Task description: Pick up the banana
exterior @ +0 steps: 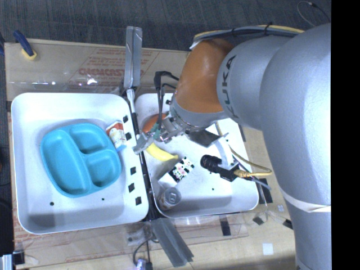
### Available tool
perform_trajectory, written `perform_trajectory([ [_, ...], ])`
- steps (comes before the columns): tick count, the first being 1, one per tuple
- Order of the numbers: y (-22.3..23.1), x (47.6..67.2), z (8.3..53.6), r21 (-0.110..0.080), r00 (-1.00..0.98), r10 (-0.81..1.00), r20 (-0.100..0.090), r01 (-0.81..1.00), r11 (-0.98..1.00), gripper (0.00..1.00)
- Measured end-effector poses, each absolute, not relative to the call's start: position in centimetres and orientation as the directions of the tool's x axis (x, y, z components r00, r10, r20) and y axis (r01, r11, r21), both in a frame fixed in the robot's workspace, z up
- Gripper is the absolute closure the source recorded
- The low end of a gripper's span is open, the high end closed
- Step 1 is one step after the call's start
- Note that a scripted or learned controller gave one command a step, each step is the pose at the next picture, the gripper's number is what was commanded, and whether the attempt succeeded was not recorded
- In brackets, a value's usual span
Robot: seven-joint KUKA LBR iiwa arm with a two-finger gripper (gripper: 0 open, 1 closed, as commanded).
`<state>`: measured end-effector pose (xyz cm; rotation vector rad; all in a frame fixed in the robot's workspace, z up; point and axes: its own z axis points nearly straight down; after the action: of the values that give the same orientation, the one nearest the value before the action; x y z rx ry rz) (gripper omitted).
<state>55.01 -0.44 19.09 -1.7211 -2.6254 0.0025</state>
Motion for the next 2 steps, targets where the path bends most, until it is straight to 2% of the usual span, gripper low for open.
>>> perform_trajectory([
  [1,-7.2,53.0,19.0,-0.007,-0.103,0.995,0.002,0.995,0.103,0.0],
  [2,-1.2,58.3,19.1,-0.003,-0.218,0.976,0.001,0.976,0.218,0.0],
])
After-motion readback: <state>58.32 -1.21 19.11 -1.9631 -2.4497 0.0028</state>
